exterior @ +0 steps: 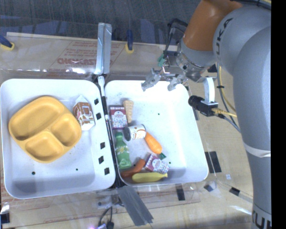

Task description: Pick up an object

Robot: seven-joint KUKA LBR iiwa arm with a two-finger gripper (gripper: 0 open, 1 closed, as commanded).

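Observation:
My gripper [160,83] hangs over the far rim of the right bin [181,128], its two fingers spread apart with nothing between them. Below it, along that bin's left side, lie a dark red carton [117,117], a tan cone [128,109], a small can [135,132], an orange carrot [153,143] and a green bottle [121,150]. Near the front edge rest a red packet [157,165], a yellow banana [149,177] and a reddish sausage [133,168].
The left bin [19,175] bears a yellow divided plate [44,128] and a small brown-and-white carton [84,113]. A metal post [103,49] stands behind the divider between the bins. The arm's grey body fills the right side.

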